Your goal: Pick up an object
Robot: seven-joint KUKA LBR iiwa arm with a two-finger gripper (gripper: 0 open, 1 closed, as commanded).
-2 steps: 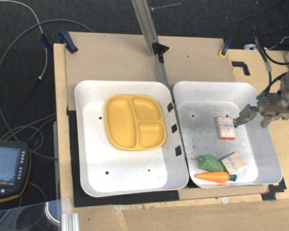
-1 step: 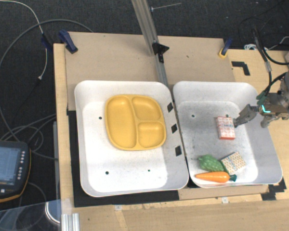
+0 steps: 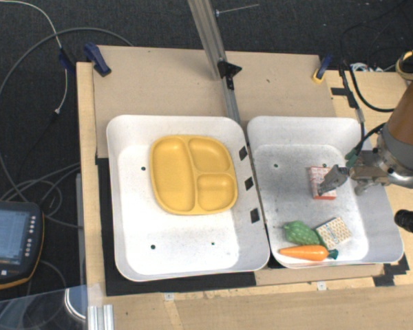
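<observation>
1. The gripper (image 3: 330,182) is being held low over the right bin (image 3: 296,133), reaching in from the right.
2. A small red-and-white box (image 3: 319,179) is lying right at the fingertips, its long axis running near to far.
3. Whether the box is being clasped cannot be told.
4. The carrot (image 3: 304,253), green toy (image 3: 301,232) and patterned card (image 3: 334,233) are lying nearer the camera, apart from the gripper.

A single fixed camera looks down at a slant from above on two white bins (image 3: 186,260) side by side.
</observation>
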